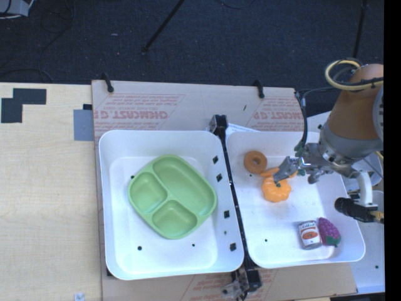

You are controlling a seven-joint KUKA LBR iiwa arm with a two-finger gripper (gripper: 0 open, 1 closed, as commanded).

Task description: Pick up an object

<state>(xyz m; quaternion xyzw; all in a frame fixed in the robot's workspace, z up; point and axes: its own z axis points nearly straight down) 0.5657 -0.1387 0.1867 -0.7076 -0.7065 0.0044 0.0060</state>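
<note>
In the right bin [351, 249] lie a brown doughnut [255, 162], an orange toy pepper [276, 190], a small red-labelled can [309, 234] and a purple bunch of grapes [329, 231]. My gripper [283, 172] reaches in from the right and hangs just above the pepper's top, slightly right of the doughnut. The gripper's dark tip overlaps the pepper's upper edge, and a strip of orange shows to its left. I cannot make out anything held in it.
The left bin [119, 243] holds a green divided plate [172, 195]. A black divider [227, 187] runs between the two bins. The arm's body [354, 121] covers the right bin's far right corner. Pale bench lies to the left.
</note>
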